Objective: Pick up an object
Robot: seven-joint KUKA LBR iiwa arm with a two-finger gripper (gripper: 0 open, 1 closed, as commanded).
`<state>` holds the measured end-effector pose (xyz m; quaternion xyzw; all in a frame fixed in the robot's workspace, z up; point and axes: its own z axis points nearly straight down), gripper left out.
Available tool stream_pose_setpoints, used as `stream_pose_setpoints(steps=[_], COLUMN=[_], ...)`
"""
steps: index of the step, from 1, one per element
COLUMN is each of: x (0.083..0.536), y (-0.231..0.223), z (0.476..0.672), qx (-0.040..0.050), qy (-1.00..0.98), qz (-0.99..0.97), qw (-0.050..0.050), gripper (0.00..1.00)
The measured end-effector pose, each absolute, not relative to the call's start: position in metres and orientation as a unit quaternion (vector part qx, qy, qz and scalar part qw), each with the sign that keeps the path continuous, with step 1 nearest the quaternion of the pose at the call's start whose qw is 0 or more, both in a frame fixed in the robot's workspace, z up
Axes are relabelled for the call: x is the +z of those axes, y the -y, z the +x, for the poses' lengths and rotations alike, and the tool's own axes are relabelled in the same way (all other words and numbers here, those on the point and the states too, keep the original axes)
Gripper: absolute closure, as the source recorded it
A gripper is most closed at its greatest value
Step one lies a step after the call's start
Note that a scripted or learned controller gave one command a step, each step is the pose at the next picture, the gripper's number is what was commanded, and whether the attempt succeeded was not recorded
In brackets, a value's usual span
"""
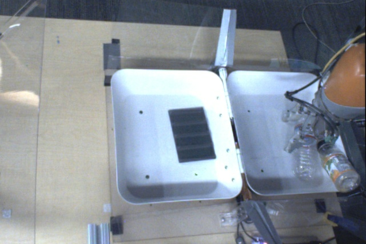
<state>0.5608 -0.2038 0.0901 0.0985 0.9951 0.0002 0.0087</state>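
Your gripper (303,123) hangs over the right bin (257,117); I cannot tell its state; the clear bottle (305,162) lies just below it, long axis running toward the bin's near edge.

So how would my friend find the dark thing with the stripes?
Look at the left one of the two shallow white bins. Near its middle lies a flat, dark grey rectangular block with ridges across it, turned a little askew. It lies by itself in that bin, while the clear plastic bottles are all in the other bin, on the right.
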Motion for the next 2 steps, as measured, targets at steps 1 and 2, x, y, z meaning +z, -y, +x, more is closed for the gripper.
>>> stream_pose_setpoints(steps=[1, 2], x=[0.09, 0.09], y=[0.095, 0.088], z=[0.618, 0.658], qx=[0.002, -0.0006], qy=[-0.994, -0.96], qz=[0.11, 0.279], qw=[0.008, -0.006], gripper=[0.0, 0.0])
